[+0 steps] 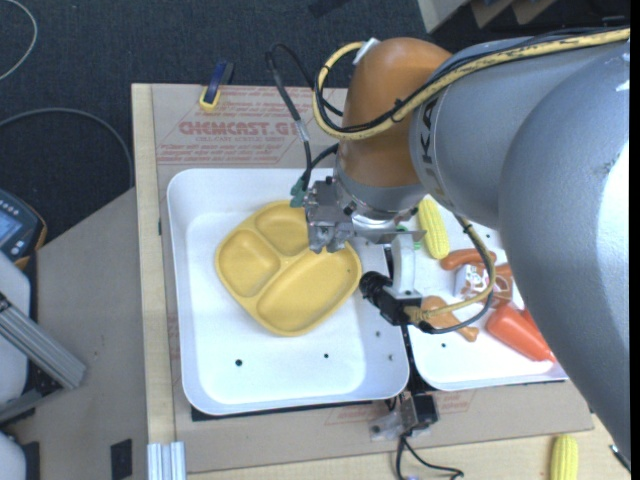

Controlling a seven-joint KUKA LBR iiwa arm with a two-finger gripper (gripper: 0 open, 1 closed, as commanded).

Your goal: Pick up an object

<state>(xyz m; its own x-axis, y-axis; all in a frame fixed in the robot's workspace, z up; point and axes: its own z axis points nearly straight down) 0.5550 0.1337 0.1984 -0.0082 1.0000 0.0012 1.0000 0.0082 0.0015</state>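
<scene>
- Over the bench from the right: grey arm (540,158), orange band above the wrist, covering much of the right bin (450,368).
- Left bin (200,368): shallow, white, carries the only item on that side.
- Yellow divided plate (285,268): sits in the upper-middle of the left bin, three compartments, tilted diagonally. Judging by where the tool is, this is the likely pick target.
- Gripper (325,230): low over the plate's upper right rim, near where the dividers meet. Can't tell whether the jaws are open or closed; the wrist body hides them. No sign the plate is lifted, it looks flat on the bin floor.
- Right bin items, partly hidden by the arm: carrot (520,333), corn cob (433,228), what looks like a sausage (465,260).
- Second corn cob (563,458): on the bench outside the bins, bottom right.
- Doing the step well, my read: pinch a rim or divider wall, not the flat compartment floor. Plate is wide and light, off-centre grip will let it swing, so lift slowly and straight up, watch for slip.
</scene>
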